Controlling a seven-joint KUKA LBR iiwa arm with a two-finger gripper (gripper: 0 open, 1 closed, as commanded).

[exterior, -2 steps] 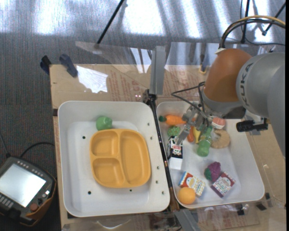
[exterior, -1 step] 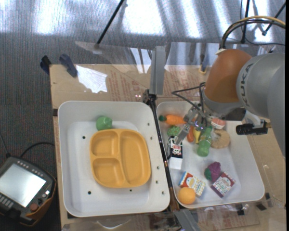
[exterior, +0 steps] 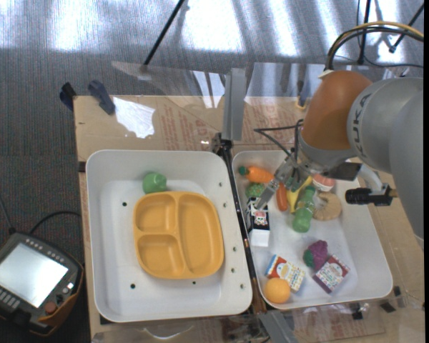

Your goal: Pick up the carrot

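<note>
We see the gripper (exterior: 277, 186) hanging low just right of centre frame with its fingers apart and nothing between them, angled toward the carrot (exterior: 259, 174) lying at the right bin's (exterior: 375, 277) upper-left corner, likely because that crowded corner forces a slanted approach.

A robotics lab: a teach pendant (exterior: 30, 279) on grey carpet (exterior: 28, 141), tripod legs (exterior: 168, 23), a plywood bench (exterior: 179, 123).

The arm reaches into the right bin (exterior: 375, 263), its gripper (exterior: 275, 189) low near the far left corner, just beside the carrot (exterior: 259, 174). A yellow divided plate (exterior: 177, 234) sits mid-left bin (exterior: 104, 191), with a green toy (exterior: 154, 183) at its far edge.
</note>
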